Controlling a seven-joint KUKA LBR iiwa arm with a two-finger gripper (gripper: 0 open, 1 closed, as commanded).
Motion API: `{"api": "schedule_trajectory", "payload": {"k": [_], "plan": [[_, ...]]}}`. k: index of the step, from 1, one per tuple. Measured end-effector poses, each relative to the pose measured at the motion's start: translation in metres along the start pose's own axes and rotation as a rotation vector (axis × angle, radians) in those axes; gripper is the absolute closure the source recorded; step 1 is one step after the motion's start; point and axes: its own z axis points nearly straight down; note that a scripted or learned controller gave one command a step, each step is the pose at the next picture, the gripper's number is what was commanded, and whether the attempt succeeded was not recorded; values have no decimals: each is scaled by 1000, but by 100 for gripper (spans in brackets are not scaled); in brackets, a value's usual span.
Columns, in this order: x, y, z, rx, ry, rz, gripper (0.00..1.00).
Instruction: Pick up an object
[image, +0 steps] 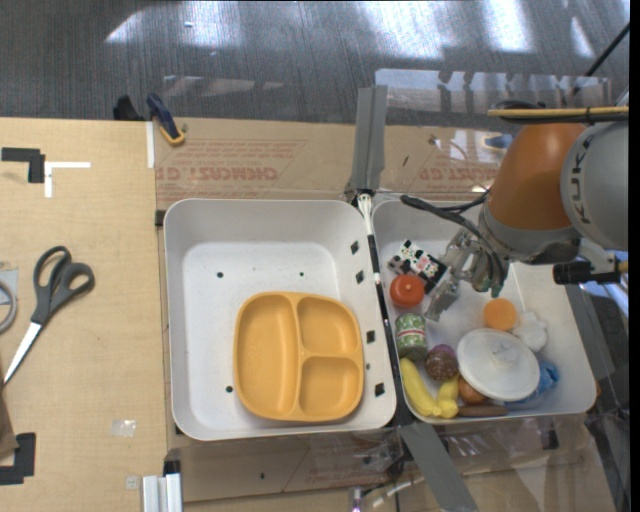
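My gripper (447, 291) hangs over the right bin (575, 330), its fingers spread with nothing between them. Just left of the fingertips lies a red tomato (406, 290), and behind it a black-and-white toy (417, 262). Below are a green can (411, 334), a dark purple fruit (441, 362), a yellow banana (421, 391) and a white round lid (497, 365). An orange ball (500, 314) sits to the right of the gripper, next to a white crumpled item (531, 329).
The left bin (200, 300) holds a yellow divided plate (298, 356). Scissors (47, 297) lie on the wooden bench at far left. A blue clip (165, 118) sits at the back. A grey divider bar (368, 140) runs between the bins.
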Motion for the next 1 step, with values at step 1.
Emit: {"api": "schedule_trajectory", "payload": {"k": [1], "plan": [[-14, -108, 1, 2, 1, -70, 0]]}}
